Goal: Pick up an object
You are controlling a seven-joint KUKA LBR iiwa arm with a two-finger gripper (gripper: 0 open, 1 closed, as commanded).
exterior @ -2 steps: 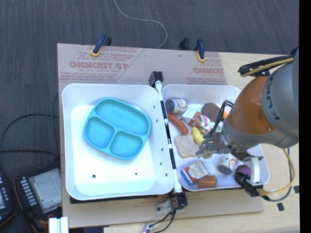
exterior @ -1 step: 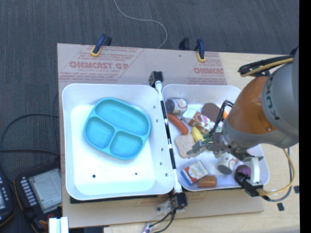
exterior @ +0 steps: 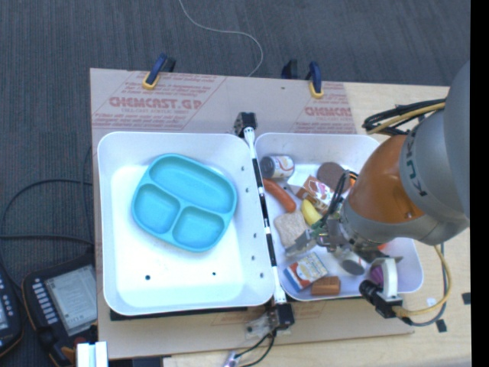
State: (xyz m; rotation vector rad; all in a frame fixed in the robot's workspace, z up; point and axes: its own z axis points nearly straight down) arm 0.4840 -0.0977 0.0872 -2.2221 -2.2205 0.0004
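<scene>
Arm: grey KUKA body (exterior: 451, 167) bulks largest in view, smooth rounded casing, glossy orange band (exterior: 382, 189) above the wrist, reaching in from the right over the right bin.
Gripper: gripper (exterior: 317, 239) sits low over the middle of the right bin, dark metal parts among the clutter; whether the fingers are apart or closed cannot be told, nor whether anything is between them.
Right bin: shallow white plastic bin (exterior: 340, 140), rounded corners, crowded with small things.
Objects in right bin: orange sausage-shaped piece (exterior: 280, 196) near the left wall; small round tin-like item (exterior: 276, 166) at the upper left; yellow lump (exterior: 312, 212) just beside the gripper; grey speckled slab (exterior: 288, 226) left of the gripper; flat printed packet (exterior: 309, 268) and brown block (exterior: 326, 285) near the front wall; brown rounded piece (exterior: 330, 173) towards the back.
Left bin: matching white bin (exterior: 130, 281), smooth floor.
Tray: light blue moulded tray (exterior: 183, 202) with three compartments, rounded outline, lying flat and turned at a slant in the left bin.
Bench: pale board surface (exterior: 221, 102) with red printed lettering, blue-and-yellow clamps (exterior: 157, 69) on its far edge.
Cable: thin white cable (exterior: 221, 29) curving across the dark carpet behind.
</scene>
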